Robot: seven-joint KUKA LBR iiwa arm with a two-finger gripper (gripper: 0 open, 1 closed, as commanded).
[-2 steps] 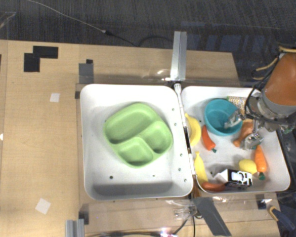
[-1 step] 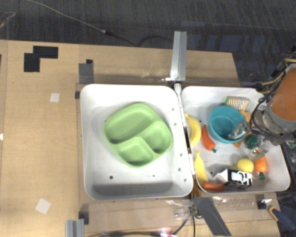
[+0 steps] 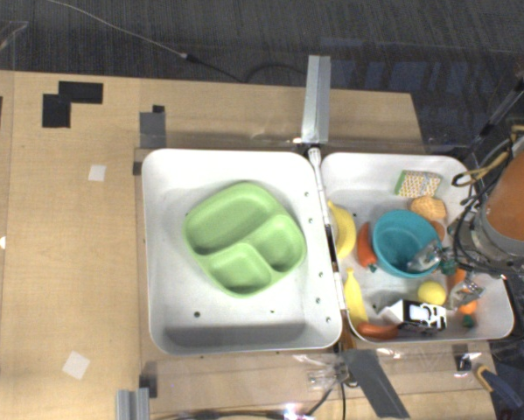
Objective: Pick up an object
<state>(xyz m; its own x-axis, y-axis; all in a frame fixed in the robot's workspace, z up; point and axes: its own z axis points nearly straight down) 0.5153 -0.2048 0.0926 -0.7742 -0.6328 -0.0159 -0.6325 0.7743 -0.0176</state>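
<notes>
Two bins here. The arm (image 3: 511, 204) is cut off at the right edge, and its gripper (image 3: 436, 256) is a blur over the blue cup's (image 3: 404, 241) rim, so I can't tell what it's doing. The right bin (image 3: 366, 171) is packed: cup, bananas (image 3: 353, 296), a lemon (image 3: 431, 292), carrots. The left bin (image 3: 170, 234) just has a green tray (image 3: 244, 237), loads of room around it.

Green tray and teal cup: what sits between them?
In the camera view, between the green tray and the teal cup lie the divider where the two bins meet, then a yellow banana and a small orange piece.
</notes>
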